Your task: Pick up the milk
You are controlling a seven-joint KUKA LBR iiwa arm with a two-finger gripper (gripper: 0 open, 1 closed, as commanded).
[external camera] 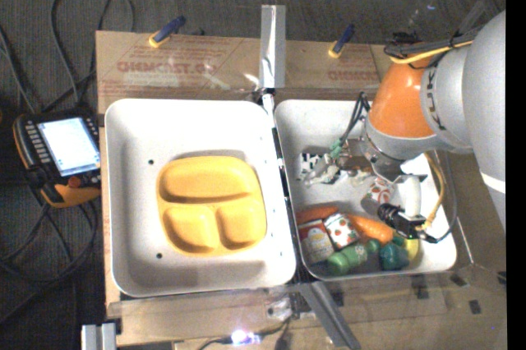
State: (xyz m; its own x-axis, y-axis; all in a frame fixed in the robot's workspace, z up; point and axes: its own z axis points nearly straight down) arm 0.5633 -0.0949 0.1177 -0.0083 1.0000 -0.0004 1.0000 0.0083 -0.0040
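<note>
The milk [313, 165] is a small white carton with black cow spots, lying in the upper left part of the right bin [293, 176]. My gripper [343, 165] hangs low over that bin, just right of the milk and touching or nearly touching it. The grey arm with its orange band [399, 106] reaches in from the right above it. Nothing visibly sits between the gripper's tips.
Toy food crowds the front of the right bin: an orange carrot [371, 227], a red and white carton [341, 230], a red-labelled jar [315, 242], a green piece [348, 259] and a teal piece [393, 256]. The left bin [123, 176] holds a yellow compartment plate [212, 203].
</note>
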